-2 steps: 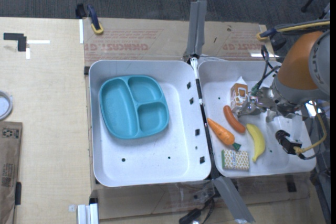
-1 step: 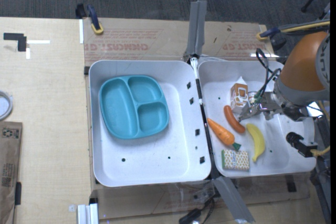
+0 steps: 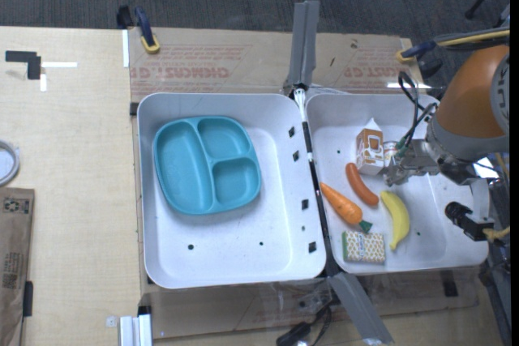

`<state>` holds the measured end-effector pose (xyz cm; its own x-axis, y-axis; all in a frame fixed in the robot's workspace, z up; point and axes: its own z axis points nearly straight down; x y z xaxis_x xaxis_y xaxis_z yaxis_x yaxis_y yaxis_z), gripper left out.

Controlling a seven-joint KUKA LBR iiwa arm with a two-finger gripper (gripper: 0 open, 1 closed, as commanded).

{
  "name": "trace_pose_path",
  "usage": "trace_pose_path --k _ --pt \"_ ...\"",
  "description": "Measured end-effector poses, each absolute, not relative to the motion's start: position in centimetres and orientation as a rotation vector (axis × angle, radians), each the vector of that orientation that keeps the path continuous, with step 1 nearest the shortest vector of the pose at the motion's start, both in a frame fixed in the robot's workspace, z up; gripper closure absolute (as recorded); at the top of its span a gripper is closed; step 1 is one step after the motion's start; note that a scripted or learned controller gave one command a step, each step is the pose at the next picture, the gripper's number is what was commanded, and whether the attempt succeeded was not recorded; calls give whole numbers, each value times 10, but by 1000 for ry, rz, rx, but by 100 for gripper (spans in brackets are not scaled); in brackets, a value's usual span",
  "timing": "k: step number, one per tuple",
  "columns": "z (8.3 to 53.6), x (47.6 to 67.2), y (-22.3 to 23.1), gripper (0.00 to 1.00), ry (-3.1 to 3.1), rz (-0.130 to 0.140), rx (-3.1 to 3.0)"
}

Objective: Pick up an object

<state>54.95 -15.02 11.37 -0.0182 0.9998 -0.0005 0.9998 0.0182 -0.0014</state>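
My hand [image 3: 397,171] hovers just right of the small carton [image 3: 370,150]; I can't tell its opening. Banana [image 3: 396,216], sausage [image 3: 362,184] and carrot [image 3: 341,203] lie below the carton. Nothing's lifted yet.

Arm [image 3: 474,105] reaches in, end effector [image 3: 397,171] low

Cardboard sheet [image 3: 243,65], beyond the bins and left of the claw [image 3: 397,173]: red printed lettering, upside down, not legible.
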Motion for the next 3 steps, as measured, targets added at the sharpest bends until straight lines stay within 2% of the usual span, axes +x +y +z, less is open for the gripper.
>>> trace_pose_path --k 1,2,3 --pt "92 590 -119 100 -2384 1 -2048" --pt "227 597 -59 100 -2347 3 -2088" --pt "227 597 -60 0 -2347 4 -2088"
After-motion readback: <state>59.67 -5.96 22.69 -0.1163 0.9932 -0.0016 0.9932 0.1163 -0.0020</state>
